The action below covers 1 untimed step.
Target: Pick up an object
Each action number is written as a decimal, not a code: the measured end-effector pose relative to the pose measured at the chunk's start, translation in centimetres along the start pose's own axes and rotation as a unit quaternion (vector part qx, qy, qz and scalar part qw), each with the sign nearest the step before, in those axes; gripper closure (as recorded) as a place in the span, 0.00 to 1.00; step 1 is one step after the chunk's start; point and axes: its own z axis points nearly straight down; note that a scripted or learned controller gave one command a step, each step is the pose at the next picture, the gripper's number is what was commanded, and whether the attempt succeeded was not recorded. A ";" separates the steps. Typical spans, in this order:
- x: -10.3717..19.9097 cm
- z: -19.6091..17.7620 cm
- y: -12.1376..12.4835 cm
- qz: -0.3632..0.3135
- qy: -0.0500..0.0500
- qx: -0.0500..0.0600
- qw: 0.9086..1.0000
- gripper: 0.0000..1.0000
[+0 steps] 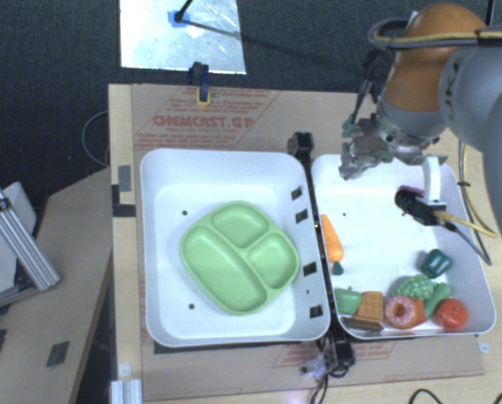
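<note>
Nearest the camera, along the front wall of the right bin (478,263), lies a huddle of toy food: a pink-iced doughnut (400,311) touching a waffle-like biscuit (370,309), a green piece (347,299) to its left, a leafy green vegetable (421,290) behind it, a red tomato (451,312) at the corner and a dark teal pepper (435,263) just beyond. A carrot (332,241) lies apart from them, close against the divider between the bins. In the left bin (162,225) rests a green sectioned plate (237,256), with nothing on it. Farther back, the gripper (355,165) hangs over the bare far corner of the right bin, well apart from every toy; nothing sits between its tips, and whether the fingers stand wide or narrow cannot be told from this angle. Behind it rises the grey arm with its orange band (424,53), and beyond the bins the table (259,112) carries a printed board. By my reading the pick is only at the approach stage: no object has been chosen or touched. The next move calls for travelling forward toward the camera, settling over one piece, the lone carrot being the easiest, and descending around it.
</note>
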 end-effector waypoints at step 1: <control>0.1 -1.6 -0.8 0.001 0.000 0.000 1.000 1.00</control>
